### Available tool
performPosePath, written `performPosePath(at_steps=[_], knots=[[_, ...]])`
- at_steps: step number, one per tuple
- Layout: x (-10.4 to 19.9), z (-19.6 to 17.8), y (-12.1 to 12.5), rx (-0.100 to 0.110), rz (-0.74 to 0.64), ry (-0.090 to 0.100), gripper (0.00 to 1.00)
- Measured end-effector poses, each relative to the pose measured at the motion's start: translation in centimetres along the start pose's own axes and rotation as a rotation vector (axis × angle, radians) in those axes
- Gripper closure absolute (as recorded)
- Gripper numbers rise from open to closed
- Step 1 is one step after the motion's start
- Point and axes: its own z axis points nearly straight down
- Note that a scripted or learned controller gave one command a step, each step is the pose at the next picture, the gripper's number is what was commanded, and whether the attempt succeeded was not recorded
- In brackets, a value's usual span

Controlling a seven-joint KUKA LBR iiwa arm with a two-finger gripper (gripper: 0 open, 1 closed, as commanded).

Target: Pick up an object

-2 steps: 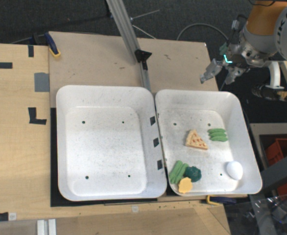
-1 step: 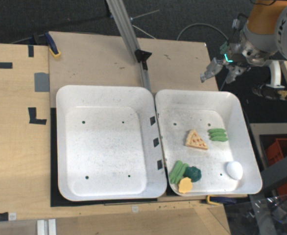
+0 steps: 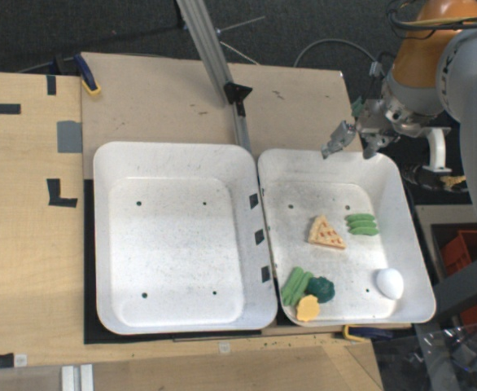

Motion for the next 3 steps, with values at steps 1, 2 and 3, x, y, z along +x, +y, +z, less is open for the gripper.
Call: performPosePath(at_steps=[1, 2, 3], knots=[[-0.3, 6.0, 0.7, -0.001, -0.001, 0.000, 0.00], [-0.4, 11.2, 0.4, 0.011, 0.002, 0.000, 0.00], [-0.4, 10.2, 0.4, 0.011, 0.001, -0.001, 1.00]])
